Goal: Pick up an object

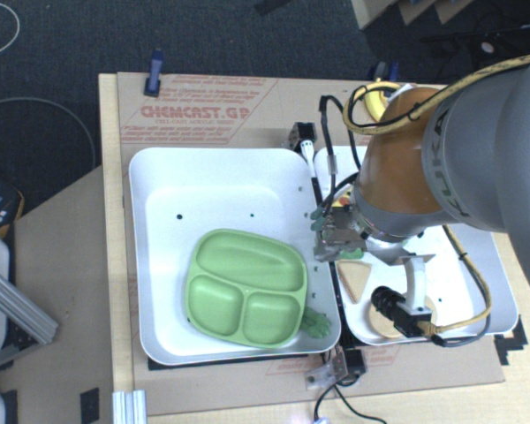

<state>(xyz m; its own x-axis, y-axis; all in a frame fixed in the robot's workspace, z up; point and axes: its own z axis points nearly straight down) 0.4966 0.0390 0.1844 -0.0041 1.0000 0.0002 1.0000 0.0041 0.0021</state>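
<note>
We see the arm [442,162] reaching in over the right bin [503,312], its wrist low above the dividing rims of the two bins; the jaws [337,241] sit buried under the wrist hardware, so we cannot tell whether they stand apart or together, and nothing shows between them. As we judge it, the pick is not yet done; no object is lifted clear. The candidates lie as follows: a green divided tray [246,287] rests flat in the left bin [159,193], toward its near side, with a small green leafy piece [317,324] just beside its right corner; in the right bin a tan wedge [354,280] lies just below the wrist, and a tan rounded piece [389,328] sits near it, partly hidden by a black part of the rig. We reckon the wedge the nearest target; closing and lifting remain.
</note>
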